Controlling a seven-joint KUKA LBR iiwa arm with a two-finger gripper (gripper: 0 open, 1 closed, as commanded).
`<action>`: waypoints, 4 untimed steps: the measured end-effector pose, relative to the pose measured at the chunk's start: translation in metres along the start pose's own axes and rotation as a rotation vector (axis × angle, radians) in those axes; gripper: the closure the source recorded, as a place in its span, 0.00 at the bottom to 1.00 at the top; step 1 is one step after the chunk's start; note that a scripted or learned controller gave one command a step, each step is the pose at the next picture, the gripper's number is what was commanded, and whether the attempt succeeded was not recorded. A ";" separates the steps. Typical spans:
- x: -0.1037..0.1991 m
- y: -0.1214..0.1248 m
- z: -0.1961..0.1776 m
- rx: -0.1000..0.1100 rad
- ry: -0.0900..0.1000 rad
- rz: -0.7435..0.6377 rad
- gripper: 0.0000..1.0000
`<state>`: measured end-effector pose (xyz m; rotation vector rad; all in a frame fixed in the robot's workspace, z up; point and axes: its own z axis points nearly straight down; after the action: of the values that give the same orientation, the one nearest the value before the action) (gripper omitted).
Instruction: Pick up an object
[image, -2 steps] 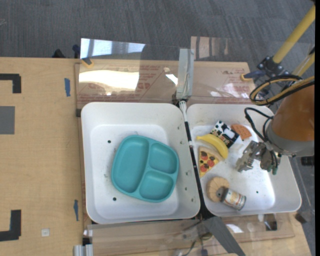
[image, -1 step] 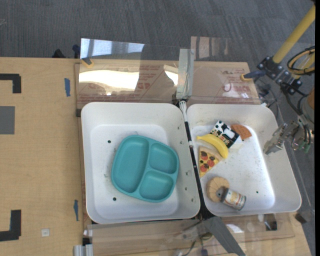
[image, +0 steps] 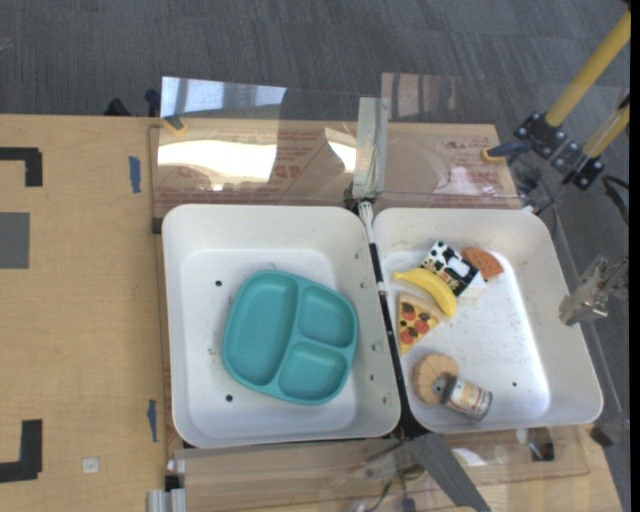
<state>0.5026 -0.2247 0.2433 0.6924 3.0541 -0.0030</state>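
The right bin (image: 530, 350) holds several small items. A yellow banana (image: 428, 289) lies near its left wall, and a pizza slice toy (image: 414, 320) sits just below it. A black-and-white patterned object (image: 449, 265) rests against the banana's upper side, with an orange-brown round piece (image: 486, 263) to its right. Near the bin's front lie a tan round cookie-like disc (image: 433, 376) and a small can (image: 468, 400) on its side, touching each other.
The left bin (image: 190, 260) holds a teal divided plate (image: 290, 336). A small grey metal fitting (image: 588, 291) hangs over the right bin's right rim. Yellow poles with black clamps (image: 560, 145) stand at the back right. Clear panels (image: 300, 150) rise behind both bins.
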 end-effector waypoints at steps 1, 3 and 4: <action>0.019 -0.008 -0.070 0.000 -0.001 0.259 1.00; 0.019 -0.008 -0.160 0.002 0.002 0.721 1.00; 0.022 -0.008 -0.015 0.008 0.016 0.740 1.00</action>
<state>0.4787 -0.2227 0.2581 1.7590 2.6116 -0.0030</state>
